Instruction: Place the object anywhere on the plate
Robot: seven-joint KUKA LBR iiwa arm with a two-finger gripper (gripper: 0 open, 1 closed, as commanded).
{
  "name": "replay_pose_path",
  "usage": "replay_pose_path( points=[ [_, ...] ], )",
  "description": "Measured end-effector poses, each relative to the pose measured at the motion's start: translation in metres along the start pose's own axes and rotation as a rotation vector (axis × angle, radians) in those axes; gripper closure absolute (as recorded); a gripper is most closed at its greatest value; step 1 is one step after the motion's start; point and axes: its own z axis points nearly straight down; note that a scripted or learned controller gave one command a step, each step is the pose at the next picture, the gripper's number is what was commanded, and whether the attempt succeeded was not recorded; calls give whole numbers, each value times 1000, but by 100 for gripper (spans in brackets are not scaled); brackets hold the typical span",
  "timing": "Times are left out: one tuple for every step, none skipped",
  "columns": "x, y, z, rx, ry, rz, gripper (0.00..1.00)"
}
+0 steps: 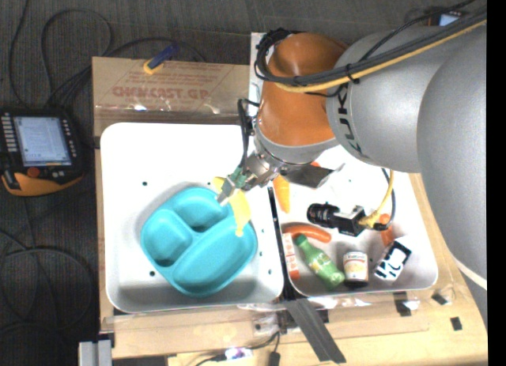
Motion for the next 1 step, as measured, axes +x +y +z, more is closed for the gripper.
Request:
replay_pose_path(
  points=[
    [0, 0, 0, 0, 0, 0, 0]
  ],
)
